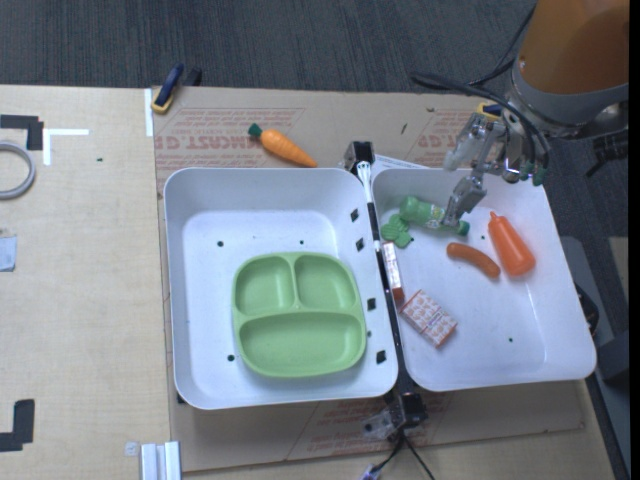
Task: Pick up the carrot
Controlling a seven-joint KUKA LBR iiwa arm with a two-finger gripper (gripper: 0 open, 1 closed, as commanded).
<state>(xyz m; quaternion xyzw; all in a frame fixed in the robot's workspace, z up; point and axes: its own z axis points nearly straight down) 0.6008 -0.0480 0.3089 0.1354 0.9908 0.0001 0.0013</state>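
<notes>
The carrot (284, 146) sits on open cardboard (230, 133) outside the bins, at 12 o'clock from the left bin (190, 288), so access from above is wide open. Nearest clutter is a black clip (359, 154) at its 3 o'clock and a blue-yellow tool (168, 87) well off at 10. The arm (575, 38) hangs over the right bin (540, 353), crowded by toy food.

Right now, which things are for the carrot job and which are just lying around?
For the job: carrot, on the cardboard behind the bins; hand, over the right bin.

Just lying about: green plate, sausage, orange-red vegetable, green leafy piece, checked block.
</notes>
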